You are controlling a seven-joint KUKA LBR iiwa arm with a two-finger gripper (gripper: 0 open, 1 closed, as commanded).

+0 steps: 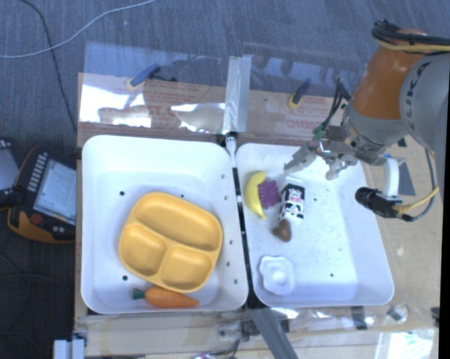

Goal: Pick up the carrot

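We see the carrot [171,298] at the front edge of the left bin [106,162], just beside the yellow tray [170,241]. The gripper [316,165] hovers over the right bin [356,255], fingers apart, holding nothing.

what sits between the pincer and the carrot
In the camera view, between the pincer and the carrot: the banana, the bins' divider and the yellow tray.

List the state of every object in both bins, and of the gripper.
carrot: lying flat in the left bin, against the yellow tray's near edge
yellow tray: right side up, compartments bare
banana: lying in the right bin
milk carton: tipped over
gripper: open, holding nothing, over the right bin
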